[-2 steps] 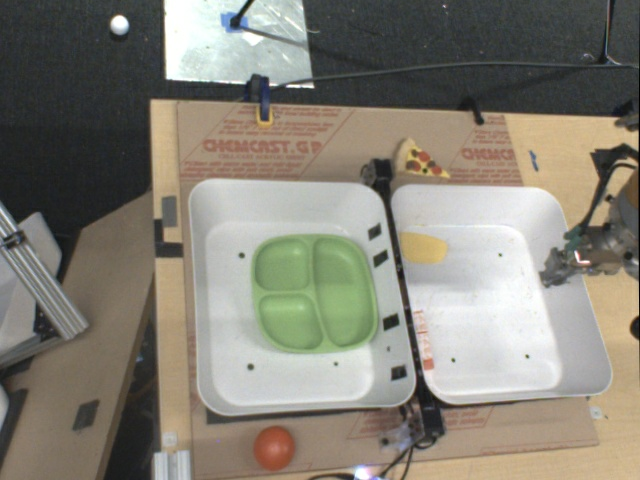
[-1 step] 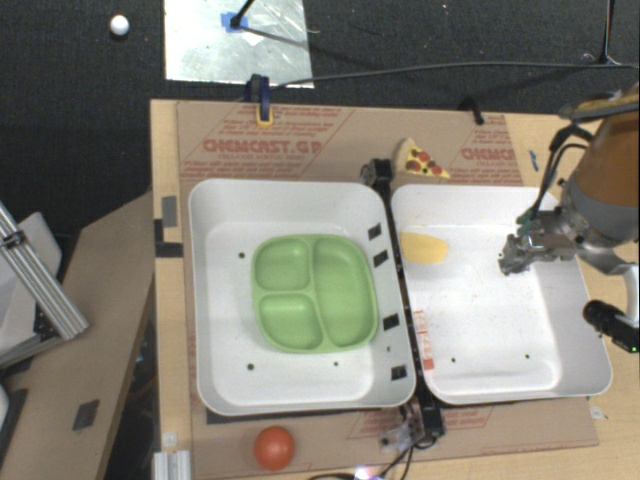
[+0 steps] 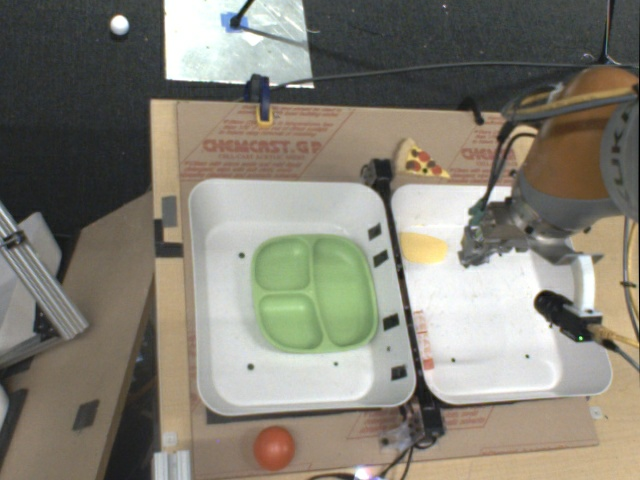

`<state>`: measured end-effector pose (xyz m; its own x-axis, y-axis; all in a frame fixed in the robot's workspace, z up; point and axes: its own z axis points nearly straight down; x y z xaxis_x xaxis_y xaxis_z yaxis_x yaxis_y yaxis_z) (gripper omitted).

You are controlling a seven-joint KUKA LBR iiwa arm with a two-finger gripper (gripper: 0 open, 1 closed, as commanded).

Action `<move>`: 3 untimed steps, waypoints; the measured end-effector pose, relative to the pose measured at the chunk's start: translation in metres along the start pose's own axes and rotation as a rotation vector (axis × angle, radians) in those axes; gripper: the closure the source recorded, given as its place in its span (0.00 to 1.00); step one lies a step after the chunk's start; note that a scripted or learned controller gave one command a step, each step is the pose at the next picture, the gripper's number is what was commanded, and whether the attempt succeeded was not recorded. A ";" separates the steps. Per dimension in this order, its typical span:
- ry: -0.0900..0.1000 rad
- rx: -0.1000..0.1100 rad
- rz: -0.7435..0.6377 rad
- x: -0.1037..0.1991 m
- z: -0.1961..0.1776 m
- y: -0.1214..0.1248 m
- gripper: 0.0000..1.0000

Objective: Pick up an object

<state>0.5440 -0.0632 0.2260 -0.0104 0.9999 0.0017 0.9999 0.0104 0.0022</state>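
Toward ten o'clock of the right bin point(image 3: 520, 368), a yellow piece point(image 3: 424, 248) lies flat, just beside the end effector point(image 3: 474, 249) at its three o'clock. Whether anything is gripped cannot be told. The approach step is judged in hand; lowering over the piece is needed next.

arm point(image 3: 585, 138) cut off at right edge, end effector point(image 3: 478, 243) blurred

Pincer point(image 3: 476, 248) apparently just beside yellow piece point(image 3: 423, 248) in right bin point(image 3: 520, 373).
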 end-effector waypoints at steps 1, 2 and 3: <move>0.000 0.000 0.001 0.047 0.008 0.010 1.00; 0.000 -0.001 0.002 0.088 0.005 0.028 1.00; 0.001 -0.001 0.001 0.134 0.004 0.049 1.00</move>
